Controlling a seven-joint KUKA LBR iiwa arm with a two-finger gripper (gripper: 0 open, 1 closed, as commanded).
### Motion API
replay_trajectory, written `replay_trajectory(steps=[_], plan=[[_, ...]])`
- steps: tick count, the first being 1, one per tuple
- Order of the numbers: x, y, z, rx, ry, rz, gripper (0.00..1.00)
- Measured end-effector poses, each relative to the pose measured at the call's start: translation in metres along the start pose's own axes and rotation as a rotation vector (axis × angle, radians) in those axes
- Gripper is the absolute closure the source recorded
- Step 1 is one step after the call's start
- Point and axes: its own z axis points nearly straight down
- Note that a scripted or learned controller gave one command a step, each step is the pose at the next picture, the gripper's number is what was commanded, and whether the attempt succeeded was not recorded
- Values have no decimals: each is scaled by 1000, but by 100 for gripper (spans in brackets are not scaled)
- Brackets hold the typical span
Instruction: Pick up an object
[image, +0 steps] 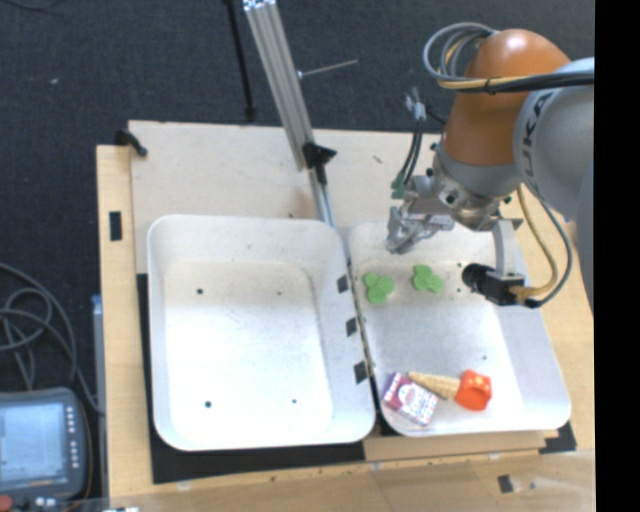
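Matt white plastic bins (250, 330), pale wooden bench (220, 170), glossy orange band (500, 90).

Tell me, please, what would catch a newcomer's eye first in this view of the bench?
Most likely the grey arm with its orange band, reaching in from the right and hanging over the far end of the right bin. Next come the colours in that bin: two green pieces side by side near its far end, and an orange object beside a purple packet at its near edge.
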Motion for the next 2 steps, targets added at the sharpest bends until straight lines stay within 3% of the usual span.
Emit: replay_trajectory(steps=[2], plan=[[103, -4, 28, 4, -2, 1, 100]])
